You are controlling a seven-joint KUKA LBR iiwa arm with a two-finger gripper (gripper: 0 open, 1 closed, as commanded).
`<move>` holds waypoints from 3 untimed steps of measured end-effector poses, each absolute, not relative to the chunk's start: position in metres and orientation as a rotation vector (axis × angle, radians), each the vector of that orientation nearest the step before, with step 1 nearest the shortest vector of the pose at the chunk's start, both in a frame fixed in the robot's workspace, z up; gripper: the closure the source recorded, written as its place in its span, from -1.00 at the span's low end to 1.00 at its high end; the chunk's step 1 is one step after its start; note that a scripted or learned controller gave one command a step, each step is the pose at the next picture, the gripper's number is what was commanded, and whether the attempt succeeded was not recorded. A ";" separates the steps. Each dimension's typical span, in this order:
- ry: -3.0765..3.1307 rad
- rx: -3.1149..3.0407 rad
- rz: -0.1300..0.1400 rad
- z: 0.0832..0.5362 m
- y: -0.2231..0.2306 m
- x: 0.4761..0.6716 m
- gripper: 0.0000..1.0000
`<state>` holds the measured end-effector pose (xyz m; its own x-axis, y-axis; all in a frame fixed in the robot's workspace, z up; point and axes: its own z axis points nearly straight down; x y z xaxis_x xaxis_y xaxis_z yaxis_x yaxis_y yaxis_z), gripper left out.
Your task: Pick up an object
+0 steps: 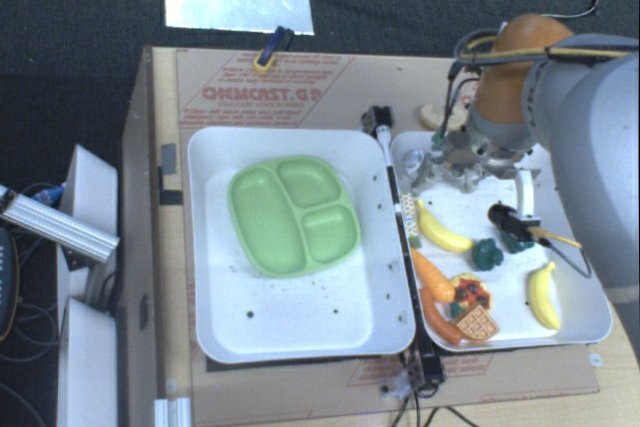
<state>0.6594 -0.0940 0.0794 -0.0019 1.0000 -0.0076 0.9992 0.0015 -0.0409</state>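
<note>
Hovering low over the far end of the right bin (585, 320), the tool (455, 173) sat above bare white floor, and whether it was clenched or released could not be told. Candidate objects lay nearer the camera in that bin: a banana (443, 230) just below the tool, a carrot (432, 280), a waffle (478, 323) and a second banana (543, 295). The left bin (215, 315) held a green divided plate (293, 213), probably there as a drop spot.
</note>
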 end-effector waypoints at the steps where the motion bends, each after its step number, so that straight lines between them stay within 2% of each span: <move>1: -2.204 -2.202 0.051 0.079 -0.095 0.660 -1.00; 3: -2.205 -2.200 0.049 0.079 -0.095 0.660 -1.00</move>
<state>0.6597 -0.0951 0.0794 -0.0024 1.0000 -0.0040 0.9992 0.0023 -0.0407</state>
